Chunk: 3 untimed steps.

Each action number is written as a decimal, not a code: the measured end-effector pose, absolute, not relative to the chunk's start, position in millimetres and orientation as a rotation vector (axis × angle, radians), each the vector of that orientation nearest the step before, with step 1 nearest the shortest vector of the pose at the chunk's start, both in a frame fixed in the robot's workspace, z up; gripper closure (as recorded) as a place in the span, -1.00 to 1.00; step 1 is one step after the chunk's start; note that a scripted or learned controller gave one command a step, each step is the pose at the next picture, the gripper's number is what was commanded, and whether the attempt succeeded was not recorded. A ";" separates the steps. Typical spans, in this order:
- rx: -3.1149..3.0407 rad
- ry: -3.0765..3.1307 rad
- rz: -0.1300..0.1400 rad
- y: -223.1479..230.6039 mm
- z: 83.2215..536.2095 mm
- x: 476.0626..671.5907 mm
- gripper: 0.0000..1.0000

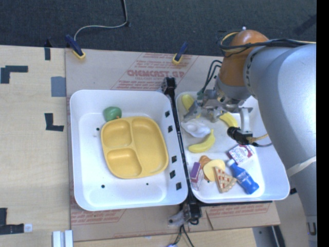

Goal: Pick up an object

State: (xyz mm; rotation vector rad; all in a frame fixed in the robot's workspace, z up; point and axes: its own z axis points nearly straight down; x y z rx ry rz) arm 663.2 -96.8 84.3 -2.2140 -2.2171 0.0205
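Now I see gripper [201,108] low in right bin [267,184], over clear wrapper [196,128] beside banana [202,143]; jaw state unclear, nothing lifted yet.

In the right bin [267,187] lie a curved yellow banana [202,143], a crumpled clear wrapper [194,127], a blue bottle [243,178], a waffle slice [224,180], a purple box [195,173] and a small carton [239,152].

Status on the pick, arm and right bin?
Gripper low in right bin's far end, fingers unclear. Beneath it: clear wrapper, banana. Nothing visibly held.
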 end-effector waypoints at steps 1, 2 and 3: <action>-2.213 -2.216 0.023 -96.7 84.2 663.8 -1.00; -2.210 -2.215 0.025 -97.3 84.2 664.7 -1.00; -2.211 -2.215 0.025 -97.0 84.2 664.6 -1.00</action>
